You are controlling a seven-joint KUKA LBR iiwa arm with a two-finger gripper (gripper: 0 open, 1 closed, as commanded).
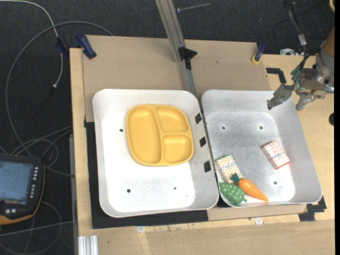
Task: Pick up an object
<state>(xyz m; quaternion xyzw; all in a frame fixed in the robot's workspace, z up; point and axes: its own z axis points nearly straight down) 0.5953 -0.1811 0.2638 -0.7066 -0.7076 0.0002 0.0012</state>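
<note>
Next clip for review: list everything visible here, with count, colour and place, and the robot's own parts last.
shallow white bins: two, side by side on the bench
yellow divided plastic tray: one, in the left-hand bin
orange toy carrot: one, right-hand bin, near edge
green toy vegetable: one, beside the carrot
small patterned cards: two, right-hand bin
blue clamps: two, bench's far corners
handheld screen: one, left of bench
end effector: one, open, above the right-hand bin's far edge

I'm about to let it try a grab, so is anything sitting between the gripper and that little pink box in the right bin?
Nothing visible does. The gripper hangs open over the right bin's far right corner, and the bare bin floor runs from there to the pink box.
</note>
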